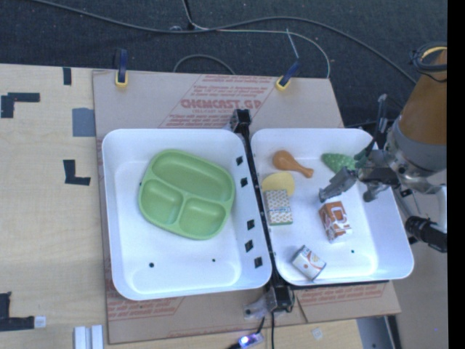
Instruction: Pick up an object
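From above, the pincer hangs open over the right bin, gripping nothing; just below it lies an orange-and-white carton; a green object sits beside it; the left bin holds a green tray.

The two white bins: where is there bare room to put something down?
Left bin: the white floor in front of and beside the green tray. Right bin: a patch by its front right corner, past the red-and-white carton. The stretch beside the divider is crowded with small items.
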{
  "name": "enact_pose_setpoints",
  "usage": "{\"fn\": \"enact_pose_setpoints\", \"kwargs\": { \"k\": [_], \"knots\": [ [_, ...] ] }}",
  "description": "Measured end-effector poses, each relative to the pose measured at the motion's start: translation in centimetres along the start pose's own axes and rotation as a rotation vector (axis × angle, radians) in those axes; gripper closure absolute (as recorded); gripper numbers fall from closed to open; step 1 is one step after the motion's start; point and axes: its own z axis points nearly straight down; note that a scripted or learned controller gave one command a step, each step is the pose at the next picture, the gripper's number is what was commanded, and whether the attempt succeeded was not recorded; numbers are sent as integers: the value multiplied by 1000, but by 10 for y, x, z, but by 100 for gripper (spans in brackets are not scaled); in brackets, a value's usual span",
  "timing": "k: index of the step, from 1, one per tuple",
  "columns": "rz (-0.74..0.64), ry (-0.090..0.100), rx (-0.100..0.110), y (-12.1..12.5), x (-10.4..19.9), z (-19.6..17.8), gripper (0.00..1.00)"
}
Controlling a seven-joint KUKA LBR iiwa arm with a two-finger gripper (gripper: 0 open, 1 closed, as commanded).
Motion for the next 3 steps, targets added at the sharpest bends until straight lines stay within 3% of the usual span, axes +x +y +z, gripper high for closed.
{"fn": "enact_pose_setpoints", "kwargs": {
  "k": [1,3],
  "knots": [
    [-3,-2,-9,2,0,-4,0],
    [-2,0,-1,1,6,108,0]
  ]
}}
